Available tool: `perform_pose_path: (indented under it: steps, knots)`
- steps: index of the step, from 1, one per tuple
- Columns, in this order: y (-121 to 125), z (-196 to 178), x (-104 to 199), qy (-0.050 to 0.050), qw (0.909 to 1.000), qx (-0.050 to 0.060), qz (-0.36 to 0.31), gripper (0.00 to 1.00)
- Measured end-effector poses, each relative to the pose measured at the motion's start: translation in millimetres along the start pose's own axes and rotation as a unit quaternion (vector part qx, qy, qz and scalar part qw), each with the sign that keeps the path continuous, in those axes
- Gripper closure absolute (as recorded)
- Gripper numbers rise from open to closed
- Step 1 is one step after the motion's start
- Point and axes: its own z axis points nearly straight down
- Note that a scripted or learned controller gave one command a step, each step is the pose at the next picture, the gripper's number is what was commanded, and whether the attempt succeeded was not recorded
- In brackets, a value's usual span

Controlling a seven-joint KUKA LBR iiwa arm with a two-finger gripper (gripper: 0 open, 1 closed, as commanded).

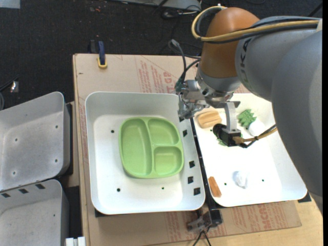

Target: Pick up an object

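Observation:
My gripper (pixel 186 108) hangs over the inner wall between the two bins, at the upper left corner of the right bin (pixel 266 188). A tan bread-like piece (pixel 207 119) lies just to its right, close by and apart from it. Further right lies a green leafy toy (pixel 246 118), with a white tube-like thing (pixel 254 127) beside it. An orange stick-shaped piece (pixel 214 187) lies near the right bin's front left corner, and a small clear-white lump (pixel 240 179) sits to its right. I see nothing held in the gripper.
The left bin (pixel 102 188) holds a light green divided plate (pixel 151 147) at its middle. The arm's large grey body (pixel 287 60) covers the right bin's far right side. Two folded white bin lids (pixel 31 137) lie left of the bench.

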Motion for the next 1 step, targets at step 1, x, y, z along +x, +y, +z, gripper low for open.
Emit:
perform_pose_path:
  steps: [1]
  knots:
    - [-11.3,-22.9,49.2,0.0,1.0,-0.002,0.0,1.0]
